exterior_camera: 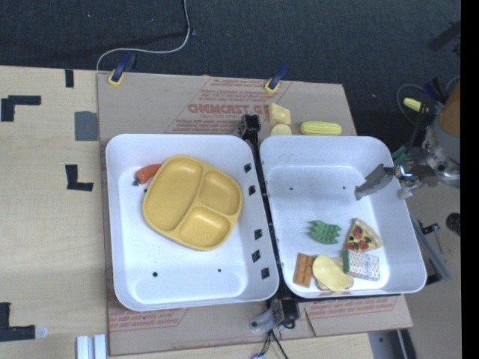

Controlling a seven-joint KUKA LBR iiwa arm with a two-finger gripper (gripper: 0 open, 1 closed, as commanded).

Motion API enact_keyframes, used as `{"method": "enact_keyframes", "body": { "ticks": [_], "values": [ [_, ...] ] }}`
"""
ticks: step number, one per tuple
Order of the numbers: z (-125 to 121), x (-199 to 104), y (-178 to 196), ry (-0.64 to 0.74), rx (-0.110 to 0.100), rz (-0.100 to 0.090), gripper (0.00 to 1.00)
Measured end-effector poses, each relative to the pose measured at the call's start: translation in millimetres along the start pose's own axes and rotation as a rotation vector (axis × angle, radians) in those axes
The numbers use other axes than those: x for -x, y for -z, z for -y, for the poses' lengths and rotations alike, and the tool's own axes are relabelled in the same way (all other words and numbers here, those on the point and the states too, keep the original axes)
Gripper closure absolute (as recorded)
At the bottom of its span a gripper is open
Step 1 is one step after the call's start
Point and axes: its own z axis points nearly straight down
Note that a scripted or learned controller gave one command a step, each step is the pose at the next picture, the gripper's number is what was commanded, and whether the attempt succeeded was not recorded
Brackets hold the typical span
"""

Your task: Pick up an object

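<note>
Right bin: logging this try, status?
Gripper above right bin, holding nothing. Pizza slice, green piece lie untouched. Nothing blocks them.

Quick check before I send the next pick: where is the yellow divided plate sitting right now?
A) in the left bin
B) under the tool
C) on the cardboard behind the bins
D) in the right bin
A. The yellow divided plate lies inside the left bin, partly covering an orange carrot-like piece; the tool is over the right bin.
</note>
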Motion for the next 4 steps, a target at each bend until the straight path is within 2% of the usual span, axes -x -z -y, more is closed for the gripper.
{"method": "enact_keyframes", "body": {
  "ticks": [1,2,3,4],
  "values": [
    [-96.0,-43.6,-113.8,0.006,-0.003,-0.002,0.00],
    [-24.7,-28.2,-184.0,-0.004,0.001,-0.001,0.00],
    [13.1,-82.8,-180.9,0.002,0.004,0.001,0.00],
    [-1.3,-55.3,-181.1,0.001,0.001,-0.003,0.00]
  ]
}}
